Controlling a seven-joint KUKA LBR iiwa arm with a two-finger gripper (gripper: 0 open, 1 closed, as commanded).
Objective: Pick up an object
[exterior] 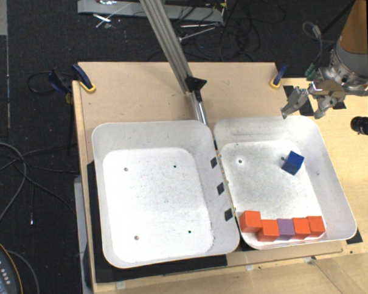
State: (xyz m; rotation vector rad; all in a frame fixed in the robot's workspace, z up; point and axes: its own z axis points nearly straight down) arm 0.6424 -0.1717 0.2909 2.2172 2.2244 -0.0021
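Note:
A blue block point(292, 162) lies tilted in the upper right part of the right bin point(331, 167). Along that bin's front edge sits a row of blocks: an orange block point(251, 220), another orange block point(270, 230), a purple block point(286, 228), then two more orange ones point(309, 225). My gripper point(308, 106) hangs above the bin's far right corner, up and to the right of the blue block. Its two fingers point(293, 103) are spread apart with nothing between them.
The left bin point(106, 177) sits beside the right one. A slanted metal pole point(170, 46) runs from the top down to the gap between the bins. Clamps point(80, 78) grip the bench's far corners. Cables lie on the dark floor to the left.

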